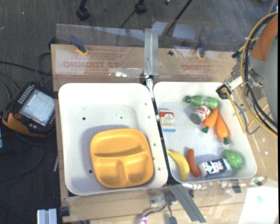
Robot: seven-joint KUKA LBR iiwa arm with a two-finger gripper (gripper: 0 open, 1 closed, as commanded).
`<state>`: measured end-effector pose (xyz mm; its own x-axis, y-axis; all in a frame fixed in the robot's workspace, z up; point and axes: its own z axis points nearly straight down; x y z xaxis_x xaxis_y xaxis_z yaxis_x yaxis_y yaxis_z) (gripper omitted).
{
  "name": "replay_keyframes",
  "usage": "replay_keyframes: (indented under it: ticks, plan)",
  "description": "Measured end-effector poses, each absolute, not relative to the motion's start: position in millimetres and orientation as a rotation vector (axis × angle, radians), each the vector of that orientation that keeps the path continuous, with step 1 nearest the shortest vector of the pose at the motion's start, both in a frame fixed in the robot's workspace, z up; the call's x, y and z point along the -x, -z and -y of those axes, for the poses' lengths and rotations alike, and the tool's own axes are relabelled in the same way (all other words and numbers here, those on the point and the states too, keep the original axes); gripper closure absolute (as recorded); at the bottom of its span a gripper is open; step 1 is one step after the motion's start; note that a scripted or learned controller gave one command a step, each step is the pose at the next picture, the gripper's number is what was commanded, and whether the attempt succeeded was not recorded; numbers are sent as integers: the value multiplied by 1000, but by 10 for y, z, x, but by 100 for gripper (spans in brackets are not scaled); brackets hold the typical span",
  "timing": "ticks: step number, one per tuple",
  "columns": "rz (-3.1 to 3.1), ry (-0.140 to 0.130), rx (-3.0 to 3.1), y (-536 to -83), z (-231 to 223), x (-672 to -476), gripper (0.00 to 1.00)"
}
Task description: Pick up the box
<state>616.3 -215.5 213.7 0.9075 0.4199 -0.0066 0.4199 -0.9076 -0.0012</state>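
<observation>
- You've got two white bins side by side: the left bin (72, 125) and the right bin (177, 97), sitting on a bench with a cardboard backing (112, 64) along the far side.
- The box (166, 121) you're after is a small red-and-white carton lying in the right bin, right up against its left wall, about midway along that edge. Nothing's touching it and nothing's sitting on top.
- The arm (270, 55) is just peeking in at the upper right, grey with the orange bit and a bunch of yellow and black cables looped around it. It's off past the right bin's far right corner, well apart from the box.
- The gripper itself I honestly can't make out, so can't tell you what state it's in.
- Left bin holds a yellow divided tray (122, 162), sitting toward the near right corner.
- Far right area of the right bin: a green bottle (201, 101) lying on its side, a small can (200, 114) just beside it, and two carrots (217, 122) touching each other in a V.
- Near edge of the right bin: a banana (179, 163) by the near left corner, a red sausage-looking thing (192, 162) right beside it, then a small black-and-white bottle (214, 167) on its side, with a green broccoli-like piece (234, 158) at its right end.
- Off the bench on the left, there's a teach pendant (32, 111) on the floor.
</observation>
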Motion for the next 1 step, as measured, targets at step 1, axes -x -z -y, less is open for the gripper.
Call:
replay_keyframes:
  ticks: [1]
  plan:
    - [-568,5,-3089,-1233,2239,-5611,0]
